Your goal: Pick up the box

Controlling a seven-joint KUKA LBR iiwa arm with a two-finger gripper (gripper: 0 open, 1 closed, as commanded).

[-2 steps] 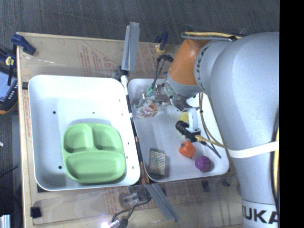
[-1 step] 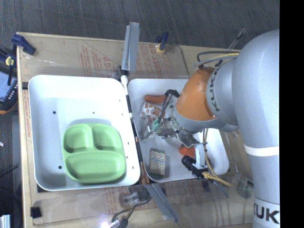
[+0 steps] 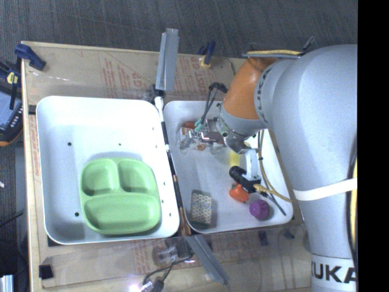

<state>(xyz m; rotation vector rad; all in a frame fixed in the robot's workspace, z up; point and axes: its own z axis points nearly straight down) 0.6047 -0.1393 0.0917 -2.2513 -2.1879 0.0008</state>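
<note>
The box (image 3: 202, 207) is small, with a grey and tan speckled pattern. It lies flat near the front left corner of the right bin (image 3: 182, 111). My gripper (image 3: 193, 137) hangs over the back left part of that bin, well behind the box and apart from it. A small reddish thing (image 3: 189, 126) shows right beside the gripper; whether they touch is unclear.
In the right bin, an orange piece (image 3: 237, 193) and a purple round piece (image 3: 259, 209) lie to the right of the box, and a yellow piece (image 3: 234, 159) lies under the wrist. A green divided plate (image 3: 120, 196) sits in the left bin (image 3: 55, 117).
</note>
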